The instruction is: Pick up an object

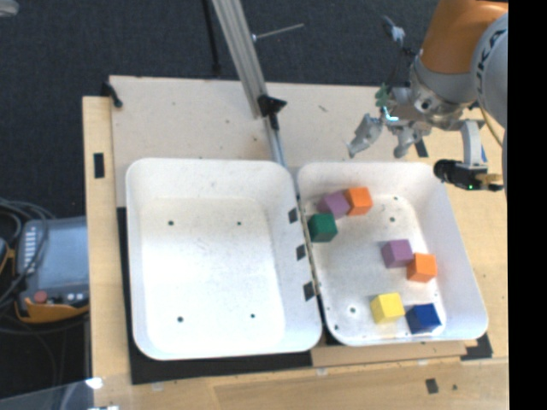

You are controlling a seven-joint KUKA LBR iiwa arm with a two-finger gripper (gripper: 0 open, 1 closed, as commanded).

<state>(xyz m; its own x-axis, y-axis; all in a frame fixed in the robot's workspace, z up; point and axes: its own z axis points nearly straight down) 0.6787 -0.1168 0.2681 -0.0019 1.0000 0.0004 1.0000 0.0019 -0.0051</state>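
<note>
Both bins (214,254) are white with dark speckling. The right bin (453,220) contains two purple cubes (335,202), two orange cubes (360,199), one green cube (322,227), one yellow cube (387,307) and one blue cube (423,318). The bench (188,114) is beige.

A robotics lab is being shown. A pale particle-board counter (197,118) is standing on dark carpet (111,24), two shallow white plastic bins (154,186) are being carried on it, a silver aluminium mast (239,41) is being braced above, and a grey handheld control pendant (55,259) with cables is being kept beside it.
</note>
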